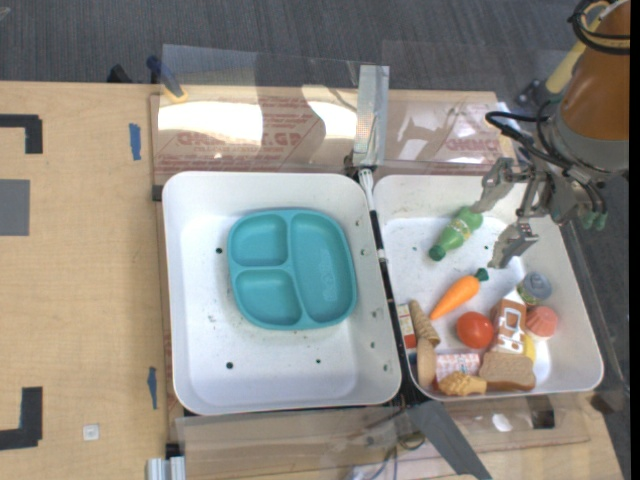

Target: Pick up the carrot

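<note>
The orange carrot [458,294] with a green top lies at a slant in the middle of the right bin [585,313]. My gripper [496,226] hangs over the bin's upper right part, up and to the right of the carrot and apart from it. It is open with nothing between its fingers; the lower fingertip [503,252] stands just above the carrot's green end.
A green bottle [456,232] lies left of the gripper. Below the carrot are a red tomato [475,328], a bread slice [507,368], a breadstick [424,325] and other toy foods. The left bin [190,298] holds a teal divided plate [293,267].
</note>
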`<act>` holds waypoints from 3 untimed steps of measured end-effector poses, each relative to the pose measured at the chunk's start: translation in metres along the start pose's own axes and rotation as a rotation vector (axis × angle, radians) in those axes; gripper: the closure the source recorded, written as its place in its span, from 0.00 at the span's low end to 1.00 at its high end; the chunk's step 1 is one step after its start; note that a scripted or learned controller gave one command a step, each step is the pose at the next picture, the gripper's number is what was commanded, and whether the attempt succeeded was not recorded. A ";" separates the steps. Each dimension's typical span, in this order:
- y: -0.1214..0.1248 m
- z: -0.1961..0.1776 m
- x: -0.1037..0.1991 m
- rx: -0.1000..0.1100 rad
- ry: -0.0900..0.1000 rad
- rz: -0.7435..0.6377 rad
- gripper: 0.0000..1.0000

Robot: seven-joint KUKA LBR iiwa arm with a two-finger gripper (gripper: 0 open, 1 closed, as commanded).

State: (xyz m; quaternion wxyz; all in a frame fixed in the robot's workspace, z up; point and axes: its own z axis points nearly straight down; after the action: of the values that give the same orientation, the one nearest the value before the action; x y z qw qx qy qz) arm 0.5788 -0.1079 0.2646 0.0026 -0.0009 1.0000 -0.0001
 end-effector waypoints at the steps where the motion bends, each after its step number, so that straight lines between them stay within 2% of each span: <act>1: 0.016 0.122 0.014 -0.003 0.014 -0.034 0.00; 2: 0.009 0.169 0.032 0.000 -0.003 0.049 0.00; 3: 0.015 0.174 0.014 0.002 -0.008 0.030 0.00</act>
State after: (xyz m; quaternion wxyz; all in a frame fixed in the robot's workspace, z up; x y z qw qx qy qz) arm 0.5659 -0.0930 0.0902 0.0067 0.0141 0.9999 -0.0012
